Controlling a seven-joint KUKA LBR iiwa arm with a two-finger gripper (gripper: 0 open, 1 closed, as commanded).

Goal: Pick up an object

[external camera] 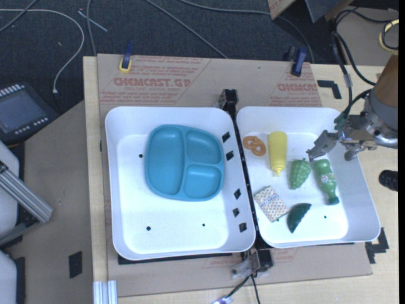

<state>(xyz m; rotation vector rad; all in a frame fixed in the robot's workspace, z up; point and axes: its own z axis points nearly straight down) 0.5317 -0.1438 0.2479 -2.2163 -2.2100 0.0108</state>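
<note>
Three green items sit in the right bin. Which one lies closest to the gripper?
The green bottle, lying just below the gripper. The green strawberry-shaped piece sits further left, and the dark green wedge lies nearest the bin's front edge.

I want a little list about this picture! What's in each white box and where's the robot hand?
left bin: blue divided plate
right bin: pretzel, yellow bottle, green strawberry-like toy, green bottle, patterned packet, dark green wedge
gripper: above the right bin, near the green bottle and strawberry toy
held: nothing seen between the fingers
arm side: comes in from the right
</note>
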